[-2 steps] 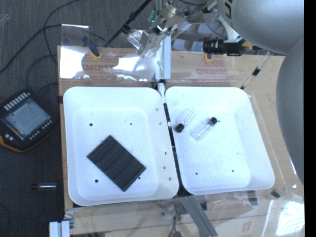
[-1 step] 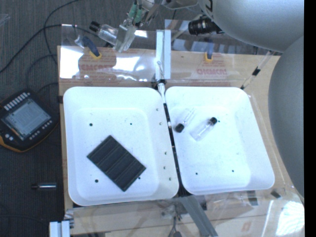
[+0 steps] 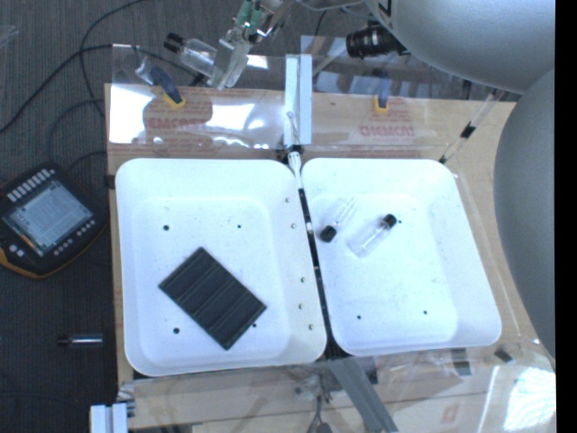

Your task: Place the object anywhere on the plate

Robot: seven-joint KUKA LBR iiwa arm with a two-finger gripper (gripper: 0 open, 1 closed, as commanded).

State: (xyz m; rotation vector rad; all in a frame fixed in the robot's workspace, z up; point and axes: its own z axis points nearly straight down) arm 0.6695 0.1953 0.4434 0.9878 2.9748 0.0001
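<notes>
Lying in the right bin [image 3: 469, 242], two clear vials [image 3: 372, 234] are risking rolling away. The gripper [image 3: 236, 52] is hanging above the worktop [image 3: 361, 124]; whether it is gripping anything I cannot tell. The dark plate [image 3: 213, 297] is waiting in the left bin [image 3: 144, 197].

- A dark ribbed rectangular plate [image 3: 213, 297] lies flat and askew in the left white bin.
- Two small clear vials with black caps, one [image 3: 373, 234] beside the other [image 3: 335, 221], lie in the right bin.

Dark plate [image 3: 213, 297] unobstructed; two vials [image 3: 371, 234] apparently just apart.
</notes>
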